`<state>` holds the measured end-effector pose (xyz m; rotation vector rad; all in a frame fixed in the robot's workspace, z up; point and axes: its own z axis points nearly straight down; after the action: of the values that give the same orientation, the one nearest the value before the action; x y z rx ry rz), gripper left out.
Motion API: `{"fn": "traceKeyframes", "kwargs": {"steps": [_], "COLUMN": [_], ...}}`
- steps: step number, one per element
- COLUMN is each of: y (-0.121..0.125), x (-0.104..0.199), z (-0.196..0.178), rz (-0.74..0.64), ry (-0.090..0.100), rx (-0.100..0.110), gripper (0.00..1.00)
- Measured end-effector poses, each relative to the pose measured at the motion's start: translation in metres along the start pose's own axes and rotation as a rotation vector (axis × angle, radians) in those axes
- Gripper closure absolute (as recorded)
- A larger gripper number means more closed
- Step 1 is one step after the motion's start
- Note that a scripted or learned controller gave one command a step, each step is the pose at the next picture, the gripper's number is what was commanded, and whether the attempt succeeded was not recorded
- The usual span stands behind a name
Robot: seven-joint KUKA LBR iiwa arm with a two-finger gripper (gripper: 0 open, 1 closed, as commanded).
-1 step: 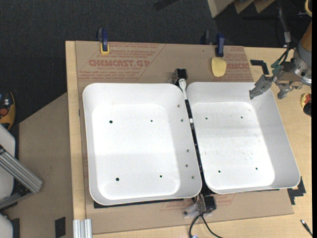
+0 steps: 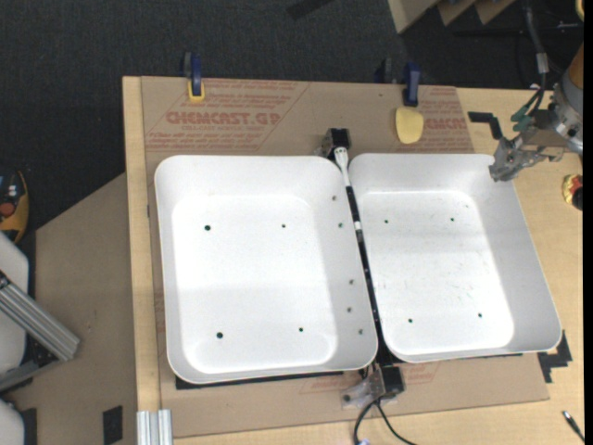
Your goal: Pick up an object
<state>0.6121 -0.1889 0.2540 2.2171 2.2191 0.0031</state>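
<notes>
Hovering at two o'clock, just off the right bin (image 2: 528, 248): gripper (image 2: 508, 163). Finger spread impossible to tell. Lying at twelve o'clock: pale yellow lump (image 2: 409, 125).

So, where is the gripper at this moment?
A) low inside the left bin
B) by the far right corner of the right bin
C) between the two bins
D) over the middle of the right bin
B: the gripper sits at the far right corner of the right bin, at its rim, well away from the left bin and from the seam between them.
</notes>
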Motion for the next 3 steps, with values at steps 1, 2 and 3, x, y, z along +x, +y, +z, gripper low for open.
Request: {"fn": "traceKeyframes", "kwargs": {"steps": [1, 2, 3], "y": [-0.038, -0.017, -0.001], "x": [-0.037, -0.023, 0.073], "z": [-0.004, -0.177, -0.095], "rz": [0.004, -0.003, -0.009], "ry": [0.002, -0.006, 0.006], "rx": [0.007, -0.017, 0.011], "gripper": [1.0, 1.0, 1.0]}}
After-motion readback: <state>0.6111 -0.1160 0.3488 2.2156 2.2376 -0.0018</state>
